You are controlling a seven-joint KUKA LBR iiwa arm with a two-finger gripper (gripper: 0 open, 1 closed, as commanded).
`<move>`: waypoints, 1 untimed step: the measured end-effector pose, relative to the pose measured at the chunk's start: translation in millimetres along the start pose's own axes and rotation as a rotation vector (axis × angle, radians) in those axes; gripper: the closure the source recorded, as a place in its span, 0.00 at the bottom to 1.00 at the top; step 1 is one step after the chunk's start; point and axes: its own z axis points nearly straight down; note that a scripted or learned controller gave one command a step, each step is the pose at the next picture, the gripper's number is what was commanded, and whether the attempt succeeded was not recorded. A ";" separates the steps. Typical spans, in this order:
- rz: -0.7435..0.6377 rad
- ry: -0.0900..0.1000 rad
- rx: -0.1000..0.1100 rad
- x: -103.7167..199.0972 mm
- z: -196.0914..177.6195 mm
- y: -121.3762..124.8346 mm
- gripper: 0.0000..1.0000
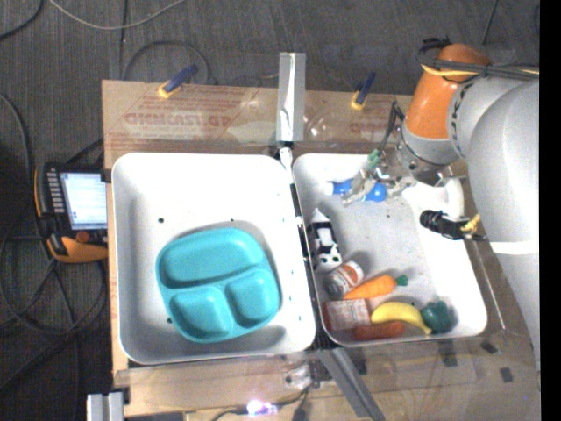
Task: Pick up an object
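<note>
We judge the approach step underway: the gripper (379, 181) hovers over the right bin (443, 274) at its far side, beside a blue object (344, 186); we cannot tell its opening. Next, descend accurately. The left bin (140, 191) holds a teal tray (219, 281); carrot (375, 286) and banana (399, 314) lie near.

my arm (504, 147) is grey with an orange band (434, 103). both bins (131, 235) are white; a turquoise divided tray (219, 289), an orange carrot (372, 287), a yellow banana (399, 313), a black-and-white cow toy (326, 248).
</note>
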 end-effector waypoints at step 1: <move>0.011 0.003 -0.028 46.0 -123.9 4.7 1.00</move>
